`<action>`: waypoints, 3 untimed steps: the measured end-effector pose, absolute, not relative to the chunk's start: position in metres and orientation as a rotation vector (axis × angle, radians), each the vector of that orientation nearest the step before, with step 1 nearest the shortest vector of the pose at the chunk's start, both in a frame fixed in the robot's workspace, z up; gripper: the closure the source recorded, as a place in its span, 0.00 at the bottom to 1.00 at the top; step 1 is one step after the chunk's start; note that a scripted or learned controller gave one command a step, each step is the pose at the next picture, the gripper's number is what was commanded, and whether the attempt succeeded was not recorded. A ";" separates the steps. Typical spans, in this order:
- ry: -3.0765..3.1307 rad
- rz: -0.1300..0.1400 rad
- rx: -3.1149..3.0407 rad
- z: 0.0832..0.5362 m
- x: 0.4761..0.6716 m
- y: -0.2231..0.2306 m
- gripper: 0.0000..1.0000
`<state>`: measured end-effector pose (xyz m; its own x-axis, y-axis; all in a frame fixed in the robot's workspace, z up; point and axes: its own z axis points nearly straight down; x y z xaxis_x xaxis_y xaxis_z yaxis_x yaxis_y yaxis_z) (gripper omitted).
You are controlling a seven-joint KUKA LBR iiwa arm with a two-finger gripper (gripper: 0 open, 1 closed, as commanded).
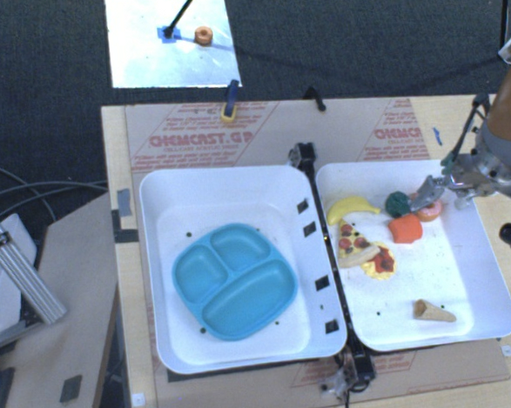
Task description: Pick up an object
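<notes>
Pink ring-shaped donut (430, 210) under jaws (426, 197); jaws' state unclear; glossy orange toy (406, 229) beside.

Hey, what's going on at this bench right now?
A grey robot arm reaches in from the right, its gripper low over the right white bin, next to a pink toy doughnut, an orange toy block and a dark green toy. Nothing looks lifted yet. The left white bin holds a blue divided plate.

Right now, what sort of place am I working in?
Probably a robotics lab test bench: two white bins on a board, toy food like a pizza slice, and a blue divided plate.
</notes>
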<state>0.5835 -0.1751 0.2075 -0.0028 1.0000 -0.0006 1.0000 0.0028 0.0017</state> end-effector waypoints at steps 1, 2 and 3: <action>2.233 -0.004 2.219 0.080 0.588 -0.143 0.00; 2.197 -0.002 2.205 0.088 0.547 -0.096 0.00; 2.201 0.007 2.208 0.099 0.549 -0.094 1.00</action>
<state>0.5493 -0.0937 0.0995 0.0034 0.9999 -0.0136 0.9998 -0.0031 0.0202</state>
